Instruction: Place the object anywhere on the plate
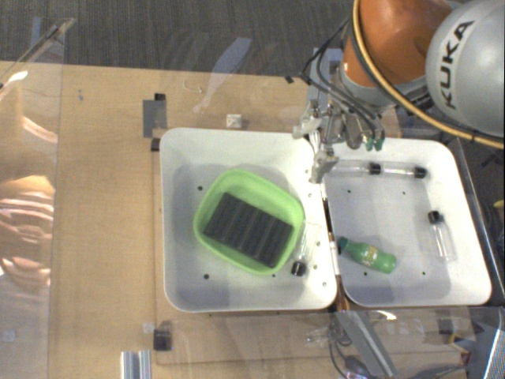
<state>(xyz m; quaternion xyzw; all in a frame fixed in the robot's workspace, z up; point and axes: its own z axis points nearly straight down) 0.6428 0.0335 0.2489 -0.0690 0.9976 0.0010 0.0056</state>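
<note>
end effector above the seam between the bins

the end effector point(325, 163) hangs at twelve o'clock of the gap between the two shallow white bins; i cannot tell its state. the green plastic plate point(249, 222) with a dark ribbed insert lies in the left bin point(177, 212). the small green bottle point(368, 257) lies on its side in the right bin point(458, 212), at three o'clock of the plate, well apart from it.

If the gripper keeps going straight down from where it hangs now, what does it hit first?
Probably the rim where the two bins meet: the gripper points down over the left edge of the right bin, beside a clear tube. Depth is unclear from this slanted view.
</note>
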